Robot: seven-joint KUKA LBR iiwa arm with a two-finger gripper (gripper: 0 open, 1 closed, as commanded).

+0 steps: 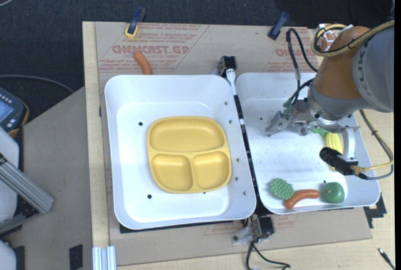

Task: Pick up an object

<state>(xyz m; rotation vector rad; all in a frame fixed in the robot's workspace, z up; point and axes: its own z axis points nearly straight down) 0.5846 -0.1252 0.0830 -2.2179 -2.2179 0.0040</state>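
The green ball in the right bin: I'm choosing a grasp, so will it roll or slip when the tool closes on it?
Probably. The green ball looks round and glossy, so it may roll or squirt out. It sits near the bin wall and touches the sausage, which could limit its travel.

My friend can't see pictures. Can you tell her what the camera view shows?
A grey and orange robot arm reaches in from the right, its end effector over the right white bin, which holds toy food: a green apple, a sausage and a broccoli piece. The left white bin holds a yellow divided plate.
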